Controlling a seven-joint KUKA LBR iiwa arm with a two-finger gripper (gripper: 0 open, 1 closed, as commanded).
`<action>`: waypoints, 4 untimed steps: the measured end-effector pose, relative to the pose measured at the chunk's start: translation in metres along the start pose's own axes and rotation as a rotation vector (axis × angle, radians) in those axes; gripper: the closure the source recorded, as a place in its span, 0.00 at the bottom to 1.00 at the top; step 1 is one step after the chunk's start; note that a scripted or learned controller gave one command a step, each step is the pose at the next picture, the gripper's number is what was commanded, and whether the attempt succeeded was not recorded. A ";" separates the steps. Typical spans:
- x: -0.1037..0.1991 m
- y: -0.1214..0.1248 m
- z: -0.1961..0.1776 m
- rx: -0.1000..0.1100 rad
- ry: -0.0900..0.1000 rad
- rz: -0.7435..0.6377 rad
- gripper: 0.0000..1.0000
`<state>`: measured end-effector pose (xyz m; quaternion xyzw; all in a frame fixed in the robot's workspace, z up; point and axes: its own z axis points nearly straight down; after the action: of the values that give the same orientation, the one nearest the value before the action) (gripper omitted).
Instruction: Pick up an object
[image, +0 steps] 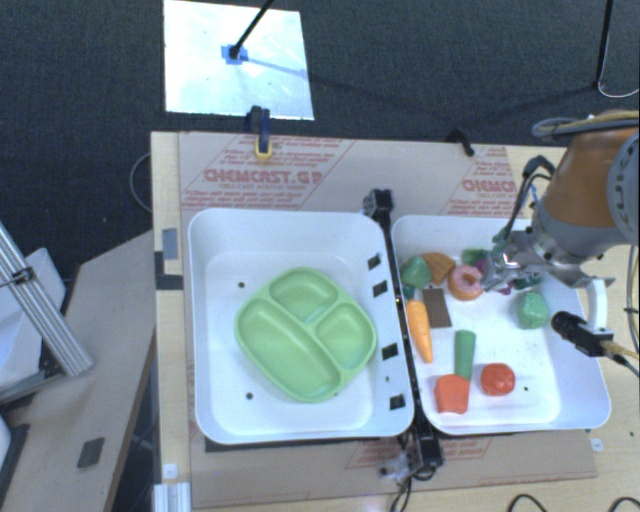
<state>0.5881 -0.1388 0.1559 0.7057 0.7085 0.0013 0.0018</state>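
Observation:
The right bin (575, 400) holds several toy foods: a pink-and-orange donut (466, 283), an orange carrot (420, 330), a brown slab (437, 307), a green cylinder (465, 352), a red tomato (498, 379), a red-orange block (452, 394) and a green lump (532, 309). My gripper (503, 268) hangs low over the bin's upper part, just right of the donut and above-left of the green lump. A small purple piece (507, 285) lies right under it. The wrist hides what is directly beneath.
The left bin (225, 240) carries a light green compartment plate (305, 333). A green piece (415, 272) and an orange piece (438, 265) sit by the divider (395, 300) between the bins. A black fitting (580, 333) sticks out over the right bin's right wall.

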 end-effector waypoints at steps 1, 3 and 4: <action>-0.005 0.004 -0.044 0.001 0.000 0.000 1.00; 0.043 -0.012 -0.080 0.004 0.002 -0.004 1.00; 0.094 -0.026 -0.086 0.004 0.002 -0.004 1.00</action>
<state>0.5613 -0.0449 0.2418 0.7041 0.7101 0.0007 -0.0003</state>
